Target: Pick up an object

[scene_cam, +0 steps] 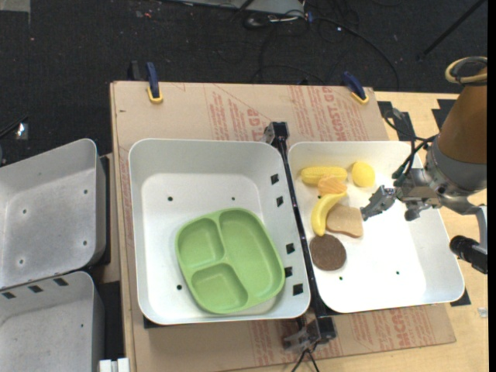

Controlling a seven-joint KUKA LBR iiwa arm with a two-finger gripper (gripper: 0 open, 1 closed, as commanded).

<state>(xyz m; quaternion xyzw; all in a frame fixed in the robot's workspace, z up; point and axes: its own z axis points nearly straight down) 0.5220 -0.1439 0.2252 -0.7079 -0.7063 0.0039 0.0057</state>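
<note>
The right bin (403, 277) holds a cluster of toy food at its left side: a yellow corn-like piece (322, 175), an orange piece (333, 185), a yellow lemon (363, 174), a banana (323, 211), a tan bread slice (345, 222) and a brown round cookie (328, 252). My gripper (377, 203) hangs just right of the bread slice and below the lemon, over the bin floor. No object is seen between its fingers. The grey arm with its orange band (469, 122) enters from the right.
The left bin (155, 208) holds a green divided plate (229, 260). Both bins sit on a cardboard-covered bench (209, 107) held by clamps at the back. White bin lids (46, 200) lie at the far left. Bare floor of the right bin lies toward its front right.
</note>
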